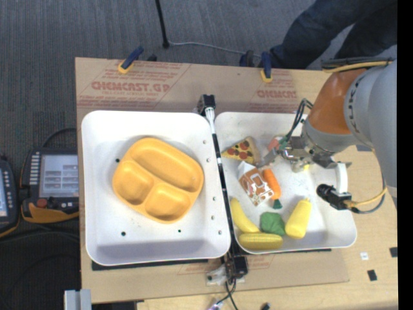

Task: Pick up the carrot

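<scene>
The carrot (273,183) lies in the right bin (335,228), roughly at its middle, orange with a green tip pointing toward the near side. It rests right against a red-and-white packet-like toy (255,185) on its left. The tool (284,148) hangs just beyond the carrot's far end, and I cannot tell how it stands, since the wrist and cabling hide it.

The main risk, as I judge it, is crowding. With the packet touching the carrot, a descent slightly to the left could land on the packet or pinch both together. The carrot is slim and tapered, so a grip across its narrow end may slide off, or squirt it toward the green toy (272,223) and the yellow bottle-shaped toy (298,217) nearer the front. A pizza slice (242,150) sits just left of the tool and could be nudged on the way down.

The left bin (97,192), holding the yellow 3-compartment plate (158,179), is well apart and plays no part in this.
</scene>
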`<state>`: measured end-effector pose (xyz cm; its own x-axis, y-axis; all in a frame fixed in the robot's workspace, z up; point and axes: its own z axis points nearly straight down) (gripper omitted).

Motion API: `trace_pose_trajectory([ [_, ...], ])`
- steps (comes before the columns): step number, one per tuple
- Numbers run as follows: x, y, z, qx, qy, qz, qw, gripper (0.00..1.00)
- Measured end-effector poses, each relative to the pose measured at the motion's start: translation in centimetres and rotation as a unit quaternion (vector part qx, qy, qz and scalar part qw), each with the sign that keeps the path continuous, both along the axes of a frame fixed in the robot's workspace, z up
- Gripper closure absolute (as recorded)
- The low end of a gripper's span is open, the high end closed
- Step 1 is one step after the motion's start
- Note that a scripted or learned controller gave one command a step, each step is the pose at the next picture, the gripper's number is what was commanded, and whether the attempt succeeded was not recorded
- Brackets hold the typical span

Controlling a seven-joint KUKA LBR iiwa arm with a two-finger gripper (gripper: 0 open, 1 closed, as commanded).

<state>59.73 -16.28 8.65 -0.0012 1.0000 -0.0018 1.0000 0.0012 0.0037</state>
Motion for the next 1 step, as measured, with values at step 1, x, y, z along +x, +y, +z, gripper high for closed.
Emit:
trace_pose_trajectory([
  [1, 0.1, -0.06, 1.09, -0.0006, -0.002, 0.0, 1.0, 1.0],
])
